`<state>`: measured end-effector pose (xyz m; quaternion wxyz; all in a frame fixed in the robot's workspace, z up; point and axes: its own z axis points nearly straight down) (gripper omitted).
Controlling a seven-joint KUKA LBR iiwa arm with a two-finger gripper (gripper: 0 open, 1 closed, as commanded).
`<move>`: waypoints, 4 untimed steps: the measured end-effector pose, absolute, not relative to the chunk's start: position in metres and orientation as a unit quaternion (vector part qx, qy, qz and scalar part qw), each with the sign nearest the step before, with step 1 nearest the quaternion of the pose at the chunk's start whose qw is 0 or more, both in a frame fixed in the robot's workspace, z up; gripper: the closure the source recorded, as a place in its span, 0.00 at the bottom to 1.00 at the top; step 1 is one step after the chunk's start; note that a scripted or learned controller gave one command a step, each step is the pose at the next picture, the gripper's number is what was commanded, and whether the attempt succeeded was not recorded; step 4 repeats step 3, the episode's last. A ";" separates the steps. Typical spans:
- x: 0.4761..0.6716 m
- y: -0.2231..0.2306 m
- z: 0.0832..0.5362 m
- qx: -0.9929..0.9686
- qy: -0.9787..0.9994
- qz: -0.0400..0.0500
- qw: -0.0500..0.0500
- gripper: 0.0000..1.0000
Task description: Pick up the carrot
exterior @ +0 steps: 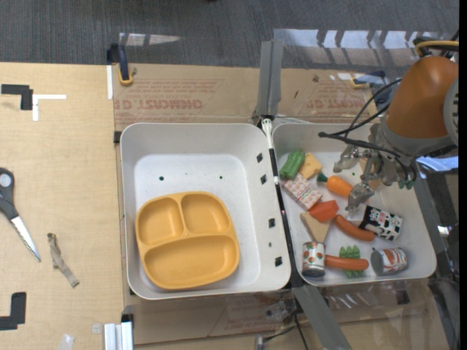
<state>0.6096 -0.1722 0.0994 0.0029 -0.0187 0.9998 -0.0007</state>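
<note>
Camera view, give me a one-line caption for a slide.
Gripper poised above toy food in the right bin, beside the carrot; a yellow divided plate sits in the left bin.

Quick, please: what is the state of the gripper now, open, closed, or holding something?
Gripper: above the right bin, close to the carrot; open or closed cannot be told.

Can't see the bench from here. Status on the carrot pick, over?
Gripper low over right bin, nothing seen in it. Carrot loose just left of it. Red pepper and sausage crowd close.
</note>
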 end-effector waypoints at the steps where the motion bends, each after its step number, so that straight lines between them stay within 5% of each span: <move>1: 0.618 -0.153 0.094 -0.029 1.000 -0.001 0.003 0.00; 2: 0.620 -0.152 0.105 -0.030 1.000 -0.002 0.006 1.00; 3: 0.642 -0.089 0.203 -0.082 0.997 0.000 0.004 1.00; 4: 0.642 -0.089 0.203 -0.082 0.997 0.000 0.004 1.00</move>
